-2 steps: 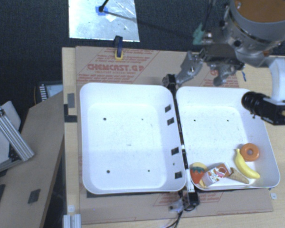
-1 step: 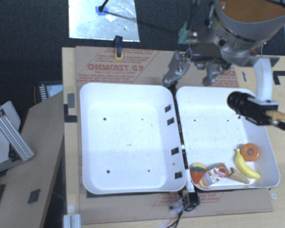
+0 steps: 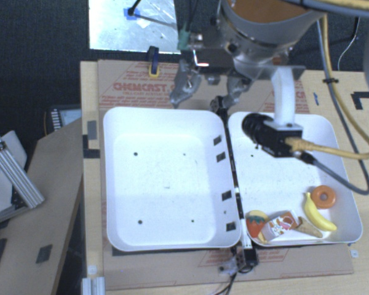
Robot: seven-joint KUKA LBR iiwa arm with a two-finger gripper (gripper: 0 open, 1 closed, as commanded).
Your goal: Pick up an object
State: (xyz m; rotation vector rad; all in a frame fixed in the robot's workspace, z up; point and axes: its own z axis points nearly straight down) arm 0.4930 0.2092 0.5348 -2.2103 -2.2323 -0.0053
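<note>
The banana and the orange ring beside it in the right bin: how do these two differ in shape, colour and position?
The banana is long, curved and yellow; the orange ring is round, with a hole in its middle. The banana lies at a slant, running toward the right bin's front right corner, while the orange ring sits just behind the banana's upper end, nearer the right wall. Both rest on the floor of the right bin, close together.

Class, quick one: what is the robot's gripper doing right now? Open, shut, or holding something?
Gripper: open, holding nothing, raised above the far edge of the two bins, away from the banana and other items in the right bin.
</note>
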